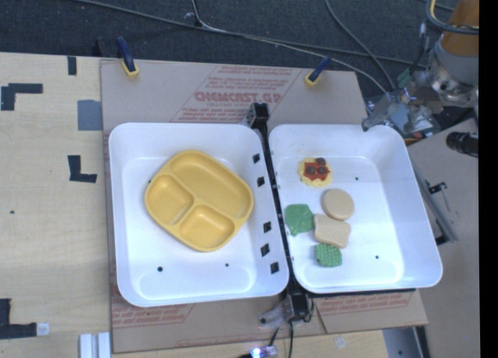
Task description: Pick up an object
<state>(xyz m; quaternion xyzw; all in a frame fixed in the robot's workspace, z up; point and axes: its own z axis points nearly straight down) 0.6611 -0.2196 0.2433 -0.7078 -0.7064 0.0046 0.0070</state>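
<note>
Blurring at right bin's [389, 142] corner: pincer [405, 111].

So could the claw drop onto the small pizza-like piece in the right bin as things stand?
Probably yes. The pizza-like piece lies flat and apart from the other pieces in the right bin, with nothing above it, and the claw sits just past that bin's far right corner.

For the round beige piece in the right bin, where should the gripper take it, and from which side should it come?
Probably straight from above, closing across the round beige piece along the line from upper left to lower right. It lies flat, and the tan slab touches its lower edge, while the green piece sits to its lower left; the bin floor at its upper left and right looks free.
</note>
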